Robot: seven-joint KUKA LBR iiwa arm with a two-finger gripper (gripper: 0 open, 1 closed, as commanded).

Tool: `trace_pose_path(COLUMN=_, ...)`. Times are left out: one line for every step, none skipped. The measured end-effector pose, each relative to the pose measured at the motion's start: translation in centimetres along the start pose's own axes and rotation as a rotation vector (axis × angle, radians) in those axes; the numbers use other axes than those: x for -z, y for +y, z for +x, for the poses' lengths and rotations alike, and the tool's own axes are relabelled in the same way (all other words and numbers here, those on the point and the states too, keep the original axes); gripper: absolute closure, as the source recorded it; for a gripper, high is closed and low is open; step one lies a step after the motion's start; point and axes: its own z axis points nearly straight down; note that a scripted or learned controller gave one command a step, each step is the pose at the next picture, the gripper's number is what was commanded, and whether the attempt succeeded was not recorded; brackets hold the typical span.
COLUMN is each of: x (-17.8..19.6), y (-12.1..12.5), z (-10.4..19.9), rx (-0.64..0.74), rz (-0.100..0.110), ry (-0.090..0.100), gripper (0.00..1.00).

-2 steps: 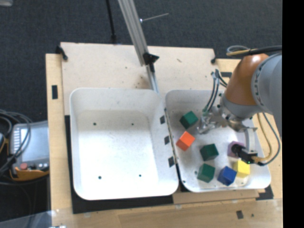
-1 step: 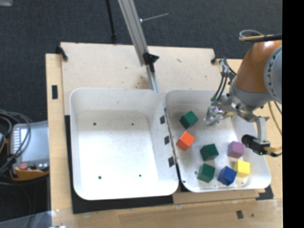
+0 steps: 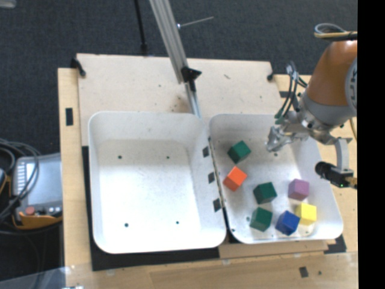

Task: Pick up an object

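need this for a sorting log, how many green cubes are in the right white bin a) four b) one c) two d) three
d, three green cubes lie in the right white bin: one near the top, one at mid-bin and one by the front wall, among single orange, purple, blue and yellow cubes.

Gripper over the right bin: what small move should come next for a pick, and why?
Probably a short shift toward the green block, then a descent. The gripper hangs over the upper part of the right bin with nothing seen between its fingers, and that block lies nearest, just to its left in the view, apart from the orange block and the other cubes lower down.
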Motion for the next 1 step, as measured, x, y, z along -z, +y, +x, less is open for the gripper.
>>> trace_pose_path(x=-0.37, y=-1.23, z=5.64, rx=0.004, rz=0.006, ry=0.001, gripper=1.00)
